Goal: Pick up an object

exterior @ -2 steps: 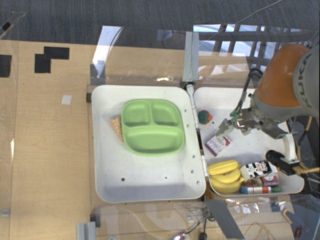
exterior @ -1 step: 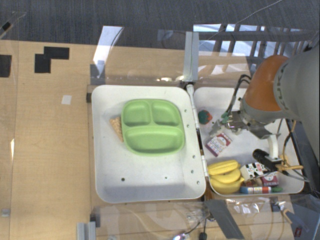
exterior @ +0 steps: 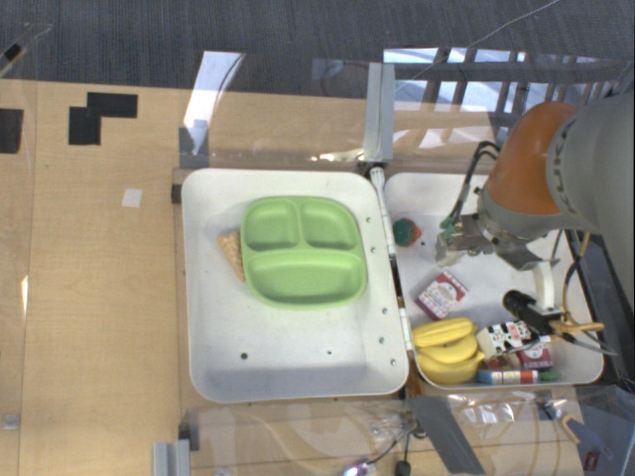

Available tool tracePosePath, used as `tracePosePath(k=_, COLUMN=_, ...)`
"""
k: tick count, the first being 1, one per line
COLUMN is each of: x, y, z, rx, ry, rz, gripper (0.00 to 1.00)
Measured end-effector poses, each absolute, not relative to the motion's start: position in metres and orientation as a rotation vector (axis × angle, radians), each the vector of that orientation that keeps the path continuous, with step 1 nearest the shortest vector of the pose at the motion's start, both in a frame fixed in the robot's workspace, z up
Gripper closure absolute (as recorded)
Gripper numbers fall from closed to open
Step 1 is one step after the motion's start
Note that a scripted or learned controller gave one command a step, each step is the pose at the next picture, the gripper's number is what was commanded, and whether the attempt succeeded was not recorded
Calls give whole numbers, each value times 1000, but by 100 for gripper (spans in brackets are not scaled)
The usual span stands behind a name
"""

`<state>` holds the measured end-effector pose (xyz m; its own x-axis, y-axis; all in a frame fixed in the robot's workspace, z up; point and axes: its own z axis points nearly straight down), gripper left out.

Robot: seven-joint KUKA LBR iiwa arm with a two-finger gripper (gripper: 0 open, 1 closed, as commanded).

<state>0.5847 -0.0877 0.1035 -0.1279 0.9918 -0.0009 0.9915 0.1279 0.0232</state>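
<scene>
Looks like the approach step: gripper [exterior: 448,249] hangs over the right bin [exterior: 427,188], can't tell its state. Next it'd need to drop onto the small red box [exterior: 442,295].

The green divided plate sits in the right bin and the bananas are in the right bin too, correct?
Not quite. The camera view shows the green divided plate in the left bin, not the right. The bananas are indeed in the right bin.

A light wooden bench [exterior: 89,296] with black marks [exterior: 99,115] meets dark grey carpet [exterior: 298,13] behind.
</scene>
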Motion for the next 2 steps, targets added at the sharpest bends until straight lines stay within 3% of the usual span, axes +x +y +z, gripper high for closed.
tracePosePath(k=1, x=585, y=-88, z=103, rx=2064, ry=2348, rz=26, gripper=0)
tracePosePath(k=2, x=562, y=-95, z=92, rx=1897, ry=2483, rz=20, gripper=0)
